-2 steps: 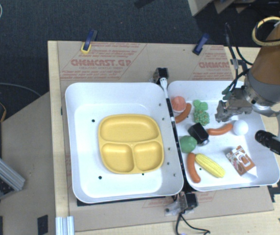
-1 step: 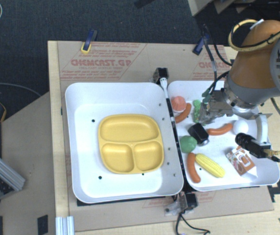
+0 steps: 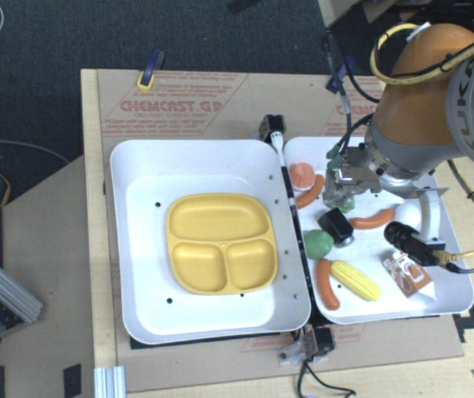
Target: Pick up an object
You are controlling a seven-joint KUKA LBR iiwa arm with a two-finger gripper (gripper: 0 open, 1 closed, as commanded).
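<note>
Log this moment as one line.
arm: over right white bin | gripper: above small black block | yellow divided tray: left bin | grasp: none seen

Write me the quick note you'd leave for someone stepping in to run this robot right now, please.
Gripper: low in the right bin, over a small black item; whether it is open or shut cannot be told.
Right bin: corn cob, green piece, three sausages, pink piece, brown packet.
Left bin: yellow divided tray.
Done: nothing visibly lifted.
Left: grasp one object and raise it.
</note>
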